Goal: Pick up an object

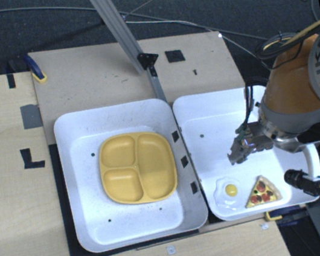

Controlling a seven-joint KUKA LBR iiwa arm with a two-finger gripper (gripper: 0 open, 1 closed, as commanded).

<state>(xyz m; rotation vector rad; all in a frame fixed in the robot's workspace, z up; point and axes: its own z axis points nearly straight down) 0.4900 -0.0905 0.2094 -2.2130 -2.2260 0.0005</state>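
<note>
A toy fried egg [228, 191] and a toy pizza slice [261, 192] lie side by side at the near edge of the right bin [207, 116]. My gripper [239, 150] hangs over the middle of that bin, above and slightly behind both toys. It is dark and seen from above, and nothing shows between its fingers. The grey arm with its orange band [293, 85] reaches in from the right.
The left bin [78, 169] holds a yellow divided plate [137, 167] with three compartments. A metal pole [120, 24] slants across the bench behind the bins. Cables run across the dark floor at the back.
</note>
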